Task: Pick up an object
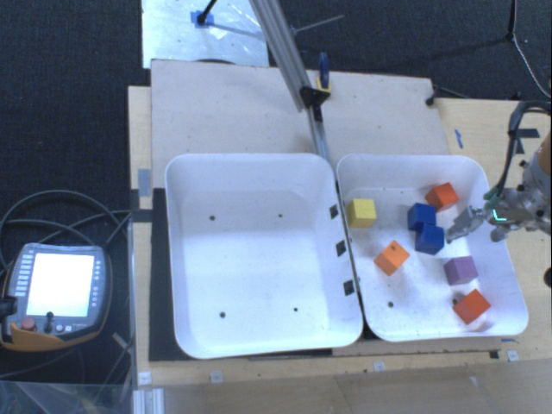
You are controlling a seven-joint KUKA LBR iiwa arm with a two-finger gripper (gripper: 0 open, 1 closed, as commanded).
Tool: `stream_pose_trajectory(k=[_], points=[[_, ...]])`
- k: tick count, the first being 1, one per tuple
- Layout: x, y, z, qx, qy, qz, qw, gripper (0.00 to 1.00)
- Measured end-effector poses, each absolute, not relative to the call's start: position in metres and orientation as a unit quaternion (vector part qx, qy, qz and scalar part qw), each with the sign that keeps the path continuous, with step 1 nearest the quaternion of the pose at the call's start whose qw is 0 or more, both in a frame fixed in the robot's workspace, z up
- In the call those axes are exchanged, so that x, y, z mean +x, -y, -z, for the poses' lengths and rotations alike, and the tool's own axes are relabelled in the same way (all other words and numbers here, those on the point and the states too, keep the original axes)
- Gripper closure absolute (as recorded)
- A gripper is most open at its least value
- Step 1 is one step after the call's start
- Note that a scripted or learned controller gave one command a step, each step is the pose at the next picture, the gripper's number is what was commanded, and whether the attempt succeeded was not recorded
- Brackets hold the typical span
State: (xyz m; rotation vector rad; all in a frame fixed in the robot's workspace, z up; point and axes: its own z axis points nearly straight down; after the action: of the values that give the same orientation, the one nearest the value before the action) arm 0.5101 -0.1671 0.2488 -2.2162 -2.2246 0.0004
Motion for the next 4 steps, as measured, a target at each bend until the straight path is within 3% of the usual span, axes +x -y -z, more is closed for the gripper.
stream_pose_trajectory(k=[1, 4], points=[[0.511, 0.167, -0.25, -0.706, 0.708, 0.0008, -0.001, 0.0], [0.523, 0.161, -0.095, -0.706, 0.708, -0.0003, 0.001, 0.0]])
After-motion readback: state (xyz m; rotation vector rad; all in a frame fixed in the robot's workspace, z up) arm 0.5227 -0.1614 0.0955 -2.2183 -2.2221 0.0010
